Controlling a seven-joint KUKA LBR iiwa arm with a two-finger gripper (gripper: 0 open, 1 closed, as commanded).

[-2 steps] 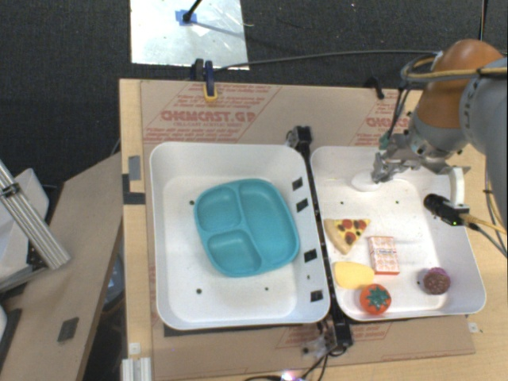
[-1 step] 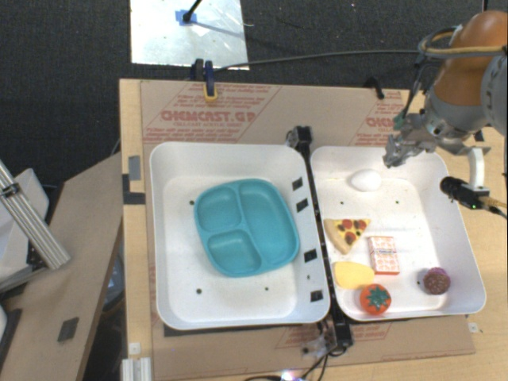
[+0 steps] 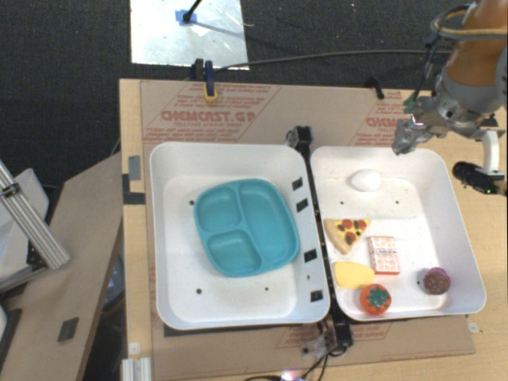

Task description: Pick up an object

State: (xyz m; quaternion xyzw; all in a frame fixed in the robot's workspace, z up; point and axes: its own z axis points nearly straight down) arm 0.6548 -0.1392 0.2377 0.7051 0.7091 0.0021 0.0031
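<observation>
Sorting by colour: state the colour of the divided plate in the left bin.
The divided plate is teal blue, clearest in the camera view.

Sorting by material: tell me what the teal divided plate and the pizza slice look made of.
Teal divided plate: likely moulded plastic, with a smooth, even colour and soft sheen. Pizza slice: seemingly a plastic toy, with flat painted toppings, though the material can't be confirmed from here.

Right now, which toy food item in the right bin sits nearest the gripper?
The white egg-shaped piece, alone at the bin's far end, just below-left of the gripper. The pizza slice, yellow piece, tomato lie farther.
</observation>
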